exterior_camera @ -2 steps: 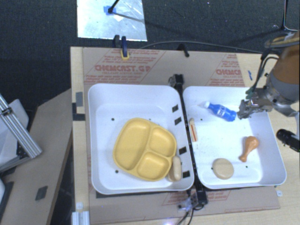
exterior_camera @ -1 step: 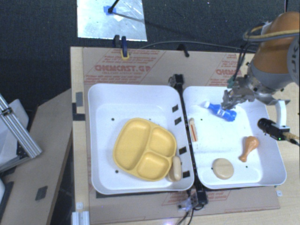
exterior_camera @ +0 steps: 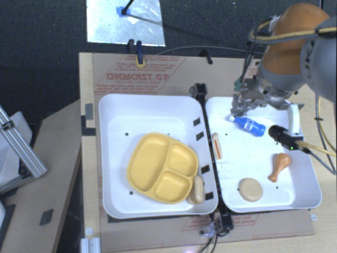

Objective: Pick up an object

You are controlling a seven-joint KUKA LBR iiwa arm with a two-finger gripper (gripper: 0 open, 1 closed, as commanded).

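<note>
In the right bin [exterior_camera: 300, 196] lie a blue bottle [exterior_camera: 250, 126], an orange drumstick-shaped toy [exterior_camera: 279, 166], a round tan disc [exterior_camera: 250, 189] and a thin orange stick [exterior_camera: 217, 145] next to the divider. My gripper [exterior_camera: 238, 109] hangs at the bin's back left corner, just left of and above the blue bottle's white cap end. It sits close to the bottle, and I cannot make out whether it touches it. Nothing visible sits between its tips.
The left bin [exterior_camera: 116, 115] holds a yellow compartment tray [exterior_camera: 162, 167] and a beige oblong piece [exterior_camera: 197, 189] against the tray's right edge. A black cable connector [exterior_camera: 281, 136] hangs over the right bin's right side. Black clips line the divider between the bins.
</note>
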